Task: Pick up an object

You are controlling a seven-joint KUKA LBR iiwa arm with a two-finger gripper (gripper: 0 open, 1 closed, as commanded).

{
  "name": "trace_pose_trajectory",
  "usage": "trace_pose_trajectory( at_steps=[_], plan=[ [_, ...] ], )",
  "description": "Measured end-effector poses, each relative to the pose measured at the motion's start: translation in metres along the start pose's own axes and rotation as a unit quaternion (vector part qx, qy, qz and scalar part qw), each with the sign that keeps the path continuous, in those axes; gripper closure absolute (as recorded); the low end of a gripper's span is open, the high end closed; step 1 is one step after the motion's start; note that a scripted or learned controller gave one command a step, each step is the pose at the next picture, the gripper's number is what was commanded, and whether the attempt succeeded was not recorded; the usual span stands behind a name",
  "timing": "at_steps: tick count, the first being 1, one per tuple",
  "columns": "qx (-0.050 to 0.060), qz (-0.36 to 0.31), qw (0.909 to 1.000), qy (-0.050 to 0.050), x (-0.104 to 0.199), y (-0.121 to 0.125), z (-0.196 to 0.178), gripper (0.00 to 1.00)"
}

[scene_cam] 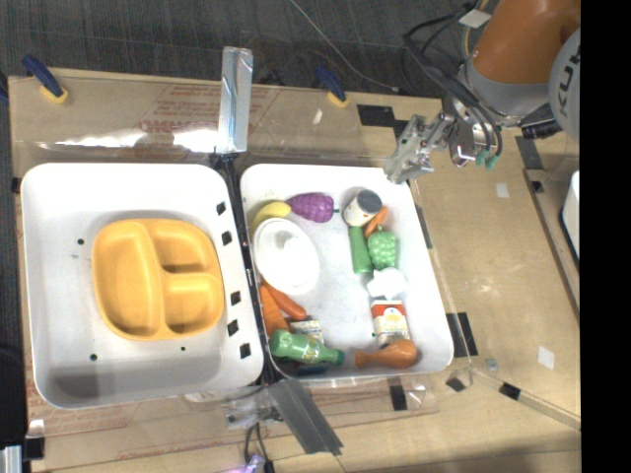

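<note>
Your claw [406, 159] hung above the right bin's [439, 308] upper right corner; I could not tell how it was set, and saw nothing held. The nearest objects, a purple grape bunch [311, 206] and small jar [361, 206], lay below-left, apart from it.

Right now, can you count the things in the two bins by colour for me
Yellow: 2, divided tray, banana
Purple: 1, grapes
White: 1, bowl
Green: 3
Orange: 3
Red-labelled white bottle: 1
Dark-capped jar: 1
Total: 12
</note>
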State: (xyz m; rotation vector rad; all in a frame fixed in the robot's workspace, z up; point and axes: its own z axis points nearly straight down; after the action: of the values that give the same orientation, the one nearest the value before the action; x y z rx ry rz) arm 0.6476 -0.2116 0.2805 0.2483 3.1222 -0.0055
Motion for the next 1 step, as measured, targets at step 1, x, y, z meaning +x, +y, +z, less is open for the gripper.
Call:
trace_pose_trajectory(
  at_steps=[1],
  plan=[
    [-0.001,0.089,0.996,0.006,0.021,0.0922,0.0497,1.0]
  ],
)
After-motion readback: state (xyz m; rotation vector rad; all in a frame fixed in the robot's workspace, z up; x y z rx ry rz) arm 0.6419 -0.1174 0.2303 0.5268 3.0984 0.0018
